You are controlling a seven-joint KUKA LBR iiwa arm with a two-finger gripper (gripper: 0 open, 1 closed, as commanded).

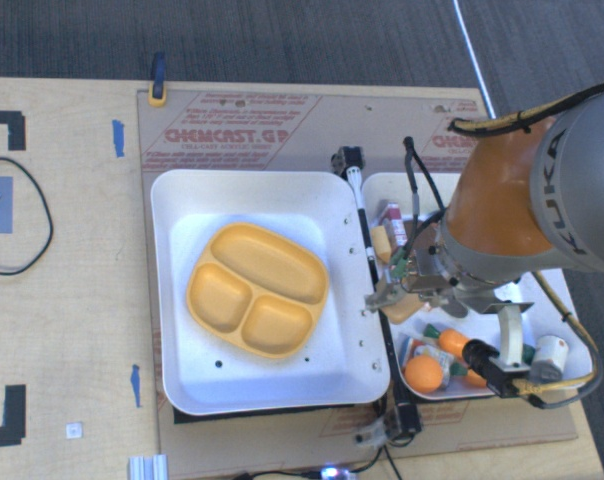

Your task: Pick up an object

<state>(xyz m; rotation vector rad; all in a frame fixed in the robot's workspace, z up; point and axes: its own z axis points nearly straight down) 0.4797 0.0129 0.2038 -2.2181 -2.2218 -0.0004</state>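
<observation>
1. The grey arm point(572, 208) with its orange band point(497, 193) reached in from the right and hung over the right bin point(582, 376), covering most of it.
2. The gripper point(407, 293) sat low over the left side of that bin, just beside the wall shared with the left bin point(172, 268); whether it was released or clenched could not be told, as the wrist hardware and cables hid it.
3. A yellow three-compartment plate point(257, 288) lay flat in the middle of the left bin, apart from the gripper.
4. At the near edge of the right bin lay an orange ball point(423, 373), with a carrot-like orange piece point(452, 346) just beside it on the right.
5. A small pink and cream item point(390, 230) lay at the far left of the right bin, partly hidden by the arm.
6. Nothing could be made out in the gripper's grasp.
</observation>
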